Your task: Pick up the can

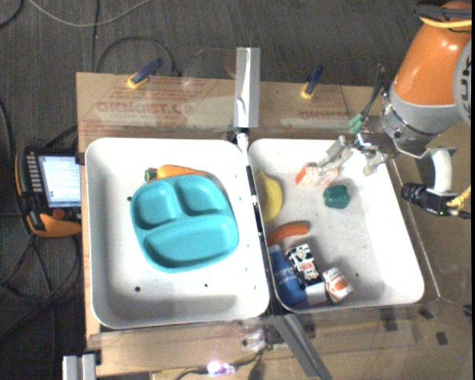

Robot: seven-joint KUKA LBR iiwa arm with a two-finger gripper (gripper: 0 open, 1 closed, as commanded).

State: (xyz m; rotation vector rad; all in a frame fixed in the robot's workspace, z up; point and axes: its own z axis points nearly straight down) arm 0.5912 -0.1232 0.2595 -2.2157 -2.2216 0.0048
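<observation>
The can [302, 262] lies in the right bin [380, 275], near its front left corner. It is a small dark can with a white pattern, and it is packed close between a blue bottle [285, 279] on its left and a white-and-red container [336, 285] at its front right. An orange sausage-shaped toy [289, 230] lies just behind it.

The gripper [332, 158] hangs over the back part of the same bin, well apart from the can. Its jaws point to the left, toward a small pale orange-and-white piece [307, 175], but I cannot tell whether they are spread or pressed together, or whether they touch this piece. A green object [337, 195] sits just in front of them, and a yellow banana [271, 196] lies by the bin's left wall.

In my judgement the approach step is not yet done. The next move calls for bringing the gripper forward and left over the can, with jaws spread, then going down carefully, because the neighbours leave little room for the fingers.

The left bin [111, 212] holds a turquoise tray [186, 220].
</observation>
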